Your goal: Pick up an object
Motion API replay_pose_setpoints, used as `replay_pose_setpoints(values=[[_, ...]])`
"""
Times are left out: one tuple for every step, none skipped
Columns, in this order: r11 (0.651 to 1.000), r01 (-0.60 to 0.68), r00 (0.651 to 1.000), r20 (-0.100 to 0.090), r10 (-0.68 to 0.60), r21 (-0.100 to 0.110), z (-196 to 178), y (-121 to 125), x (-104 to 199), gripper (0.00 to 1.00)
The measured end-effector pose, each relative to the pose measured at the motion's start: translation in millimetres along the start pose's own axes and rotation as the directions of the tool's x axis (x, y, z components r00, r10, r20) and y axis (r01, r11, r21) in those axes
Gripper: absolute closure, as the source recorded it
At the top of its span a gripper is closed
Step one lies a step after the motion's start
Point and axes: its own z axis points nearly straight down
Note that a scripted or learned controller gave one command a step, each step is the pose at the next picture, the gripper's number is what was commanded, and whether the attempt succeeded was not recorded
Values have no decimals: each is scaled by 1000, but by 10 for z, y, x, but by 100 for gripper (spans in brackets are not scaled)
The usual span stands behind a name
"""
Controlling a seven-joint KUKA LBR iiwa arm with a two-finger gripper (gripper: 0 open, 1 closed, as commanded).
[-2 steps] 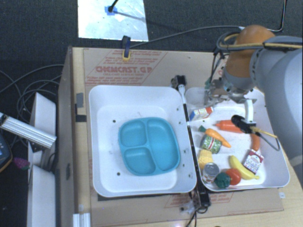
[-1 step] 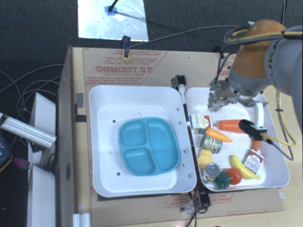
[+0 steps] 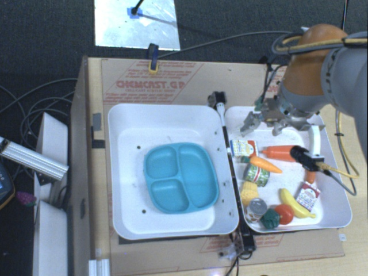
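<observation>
Camera view: gripper [image 3: 263, 123] hovering, fingers spread and holding nothing, over the right bin [image 3: 339, 211].
Descending here is risking a miss (the carrots [image 3: 280, 152] and carton [image 3: 242, 148] are lying just beside).

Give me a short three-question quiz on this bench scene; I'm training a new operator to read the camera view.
1. True or false: the blue divided plate lies in the same bin as the banana.
2. Which sits nearest the tool? A) the tomato B) the small carton C) the banana
3. Fill in: the toy food lies in the ___ bin of the camera view.

Key: 1 false, the plate is alone in the left bin. 2 B. 3 right.
</observation>
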Motion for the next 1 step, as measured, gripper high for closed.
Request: replay_pose_setpoints(values=[[1000,-1,1000,1,1,-7,955,-34,-234,0]])
